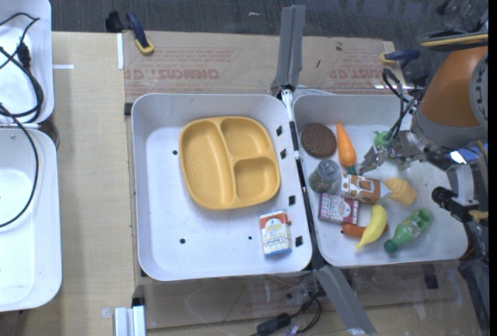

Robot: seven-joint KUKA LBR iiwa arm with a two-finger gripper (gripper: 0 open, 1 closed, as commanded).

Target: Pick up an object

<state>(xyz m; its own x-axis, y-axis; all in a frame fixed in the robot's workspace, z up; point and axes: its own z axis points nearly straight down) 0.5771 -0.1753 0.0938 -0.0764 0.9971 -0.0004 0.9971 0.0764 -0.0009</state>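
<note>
objects for picking crowd the right bin (326, 249); the left bin (155, 249) holds a yellow divided plate (229, 161) and a small carton (275, 233). the jaws (380, 154) hover low beside the carrot (345, 144); their state cannot be told. a good grasp likely needs a straight descent over one isolated item.

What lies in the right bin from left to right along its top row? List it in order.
Brown round cookie → carrot → pincer, hanging over the bin near a small green item.
</note>
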